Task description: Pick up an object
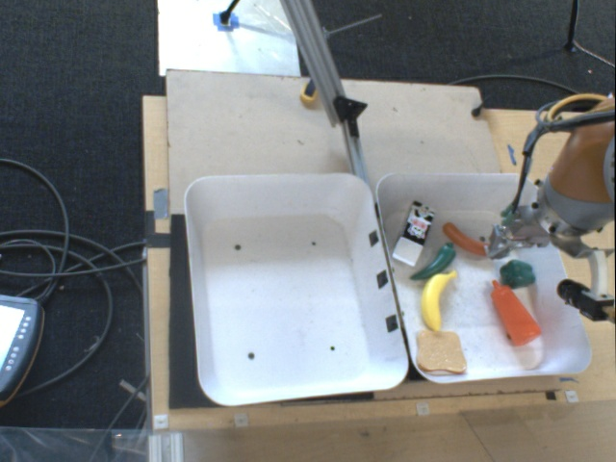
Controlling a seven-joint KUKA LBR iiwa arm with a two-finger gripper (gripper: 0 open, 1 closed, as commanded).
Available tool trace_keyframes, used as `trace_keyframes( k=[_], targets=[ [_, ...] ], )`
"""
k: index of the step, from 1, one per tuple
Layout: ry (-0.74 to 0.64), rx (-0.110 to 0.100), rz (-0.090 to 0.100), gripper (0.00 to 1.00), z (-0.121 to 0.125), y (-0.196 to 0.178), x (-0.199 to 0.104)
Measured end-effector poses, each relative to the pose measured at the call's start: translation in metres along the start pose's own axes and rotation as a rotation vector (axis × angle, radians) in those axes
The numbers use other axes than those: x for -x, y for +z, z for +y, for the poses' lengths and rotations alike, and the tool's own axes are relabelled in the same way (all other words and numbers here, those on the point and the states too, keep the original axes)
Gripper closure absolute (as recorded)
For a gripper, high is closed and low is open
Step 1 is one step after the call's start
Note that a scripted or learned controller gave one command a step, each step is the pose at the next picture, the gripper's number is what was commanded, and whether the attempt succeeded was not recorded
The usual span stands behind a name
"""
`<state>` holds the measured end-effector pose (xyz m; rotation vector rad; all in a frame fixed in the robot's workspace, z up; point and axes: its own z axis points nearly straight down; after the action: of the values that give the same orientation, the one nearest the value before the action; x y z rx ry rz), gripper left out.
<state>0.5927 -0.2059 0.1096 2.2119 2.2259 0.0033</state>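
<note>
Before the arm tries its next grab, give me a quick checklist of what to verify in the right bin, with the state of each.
1. Objects to pick are present in the right bin: ok. Banana, toast slice, carrot, green pepper, hot dog, small carton.
2. Gripper positioned over that bin: ok, near its back right, beside the hot dog.
3. Whether something is already held: cannot tell.
4. Targets spaced apart: ok for banana and toast slice; pepper lies close to the carton.
5. Carrot lying flat and reachable: ok.
</note>
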Motion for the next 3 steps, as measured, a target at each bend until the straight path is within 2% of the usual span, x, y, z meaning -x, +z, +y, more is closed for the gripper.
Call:
trace_keyframes(
  k=[2,3],
  targets=[
    [0.002,0.003,-0.001,1.00,-0.006,-0.091,0.003],
    [0.000,0.001,-0.001,1.00,-0.004,-0.122,0.004]
  ],
)
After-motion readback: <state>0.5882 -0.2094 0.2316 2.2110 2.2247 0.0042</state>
